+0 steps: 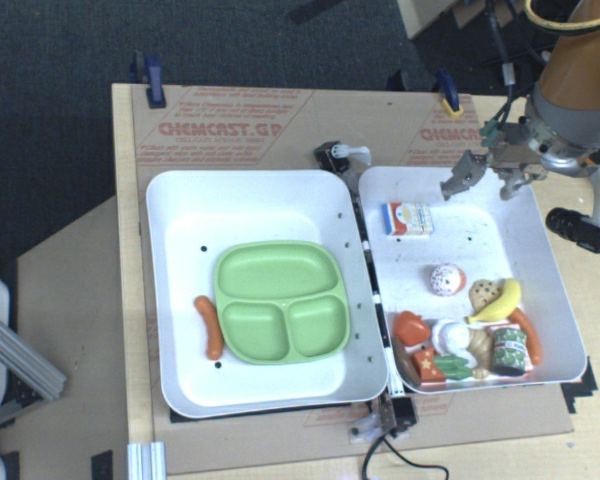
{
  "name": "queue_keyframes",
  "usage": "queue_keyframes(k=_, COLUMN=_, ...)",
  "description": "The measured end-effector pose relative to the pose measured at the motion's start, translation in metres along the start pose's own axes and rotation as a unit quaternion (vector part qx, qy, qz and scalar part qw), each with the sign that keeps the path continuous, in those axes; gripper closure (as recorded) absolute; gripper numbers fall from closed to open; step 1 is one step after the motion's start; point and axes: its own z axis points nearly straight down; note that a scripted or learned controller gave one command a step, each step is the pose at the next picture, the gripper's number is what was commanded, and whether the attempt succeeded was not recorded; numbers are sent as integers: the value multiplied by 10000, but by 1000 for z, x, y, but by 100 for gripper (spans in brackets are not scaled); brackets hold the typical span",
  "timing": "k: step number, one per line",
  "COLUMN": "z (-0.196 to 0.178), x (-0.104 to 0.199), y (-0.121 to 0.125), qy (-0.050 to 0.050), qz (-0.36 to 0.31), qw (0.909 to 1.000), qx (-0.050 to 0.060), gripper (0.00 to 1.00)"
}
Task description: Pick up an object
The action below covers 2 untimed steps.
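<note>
Bins sit side by side on a brown cardboard-topped bench (230, 128), seen from above at a slant. Left white shallow plastic bin (170, 268) holds a light green three-compartment plastic plate (280, 301), set near the bin's middle, with wide bare floor above it and along the left wall. An orange toy sausage (210, 327) lies just beside the plate's left edge, apart from the bin wall.

Right white shallow plastic bin (540, 238) carries its load toward the near end. A small white carton with blue and red print (409, 219) lies alone in the upper left part, with open floor around it. Below it rests a white ball with red speckles (446, 279). Crowded along the near wall are a red toy pepper (412, 328), a tan cookie with dark chips (485, 291), a yellow toy banana (499, 302), a dark green labelled can (510, 350) and an orange toy carrot (527, 334), several of them touching.

Grey two-finger gripper (486, 176) hovers over the right bin's far right corner, above the rim, well clear of the toys. Its fingers stand spread apart, with nothing between them. Far half of this bin stays mostly bare.
</note>
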Motion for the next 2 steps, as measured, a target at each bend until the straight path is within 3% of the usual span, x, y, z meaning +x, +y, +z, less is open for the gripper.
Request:
queue_keyframes(k=1, z=168, x=-61, y=-58, qy=8, qz=41, qw=10000, qx=48, gripper=0)
queue_keyframes(k=2, z=151, x=-58, y=-53, qy=-6, qz=9, qw=10000, qx=-15, gripper=100)
